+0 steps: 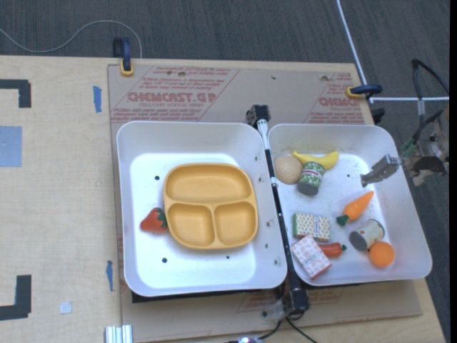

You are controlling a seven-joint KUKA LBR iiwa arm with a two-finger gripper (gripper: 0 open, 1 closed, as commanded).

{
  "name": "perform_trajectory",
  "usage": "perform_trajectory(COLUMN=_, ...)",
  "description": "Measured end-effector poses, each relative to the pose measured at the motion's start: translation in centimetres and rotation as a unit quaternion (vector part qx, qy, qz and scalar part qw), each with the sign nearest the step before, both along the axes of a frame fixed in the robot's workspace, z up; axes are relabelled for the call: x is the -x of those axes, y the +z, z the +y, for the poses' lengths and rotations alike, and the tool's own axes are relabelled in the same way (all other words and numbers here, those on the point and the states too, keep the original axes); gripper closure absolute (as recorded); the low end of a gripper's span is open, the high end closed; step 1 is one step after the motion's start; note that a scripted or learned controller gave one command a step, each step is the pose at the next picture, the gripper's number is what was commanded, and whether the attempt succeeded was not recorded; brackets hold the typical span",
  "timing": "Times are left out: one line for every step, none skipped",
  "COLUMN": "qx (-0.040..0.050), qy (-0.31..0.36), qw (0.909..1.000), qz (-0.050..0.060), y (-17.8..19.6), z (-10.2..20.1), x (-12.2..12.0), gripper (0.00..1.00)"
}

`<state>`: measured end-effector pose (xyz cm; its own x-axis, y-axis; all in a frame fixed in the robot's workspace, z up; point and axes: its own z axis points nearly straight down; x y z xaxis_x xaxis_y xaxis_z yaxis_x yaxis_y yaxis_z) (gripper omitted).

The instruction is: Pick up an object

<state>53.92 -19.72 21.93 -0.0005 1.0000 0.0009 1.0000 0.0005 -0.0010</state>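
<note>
The gripper [378, 170] hangs at the right bin's [413, 213] far edge, its grip state impossible to tell. The toy carrot [357, 206] lies just nearer, angled toward it.

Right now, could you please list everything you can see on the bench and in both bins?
Bins: two, white, side by side on the bench.
Divided plate: one, yellow, left bin.
Strawberry: one, red, left of plate.
Egg: one, beige, right bin.
Banana: one, yellow, right bin.
Carrot: one, orange, right bin.
Orange: one, right bin's near corner.
Small boxes: two, right bin.
Cans: two, right bin.
Clamps: two, far edge of the board.
Gripper: one, grey, over right bin.
</note>
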Motion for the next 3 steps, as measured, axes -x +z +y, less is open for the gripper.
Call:
perform_trajectory(qx=0.0001, qy=0.000, qw=1.0000, qz=0.000, y=-12.3, z=2.2, x=1.0, gripper=0.00)
perform_trajectory(qx=0.0010, qy=0.000, qw=1.0000, qz=-0.002, y=-11.3, z=2.2, x=0.9, gripper=1.00)
perform_trajectory(qx=0.0004, qy=0.001, qw=1.0000, qz=-0.002, y=-4.1, z=8.7, x=2.7, gripper=1.00)
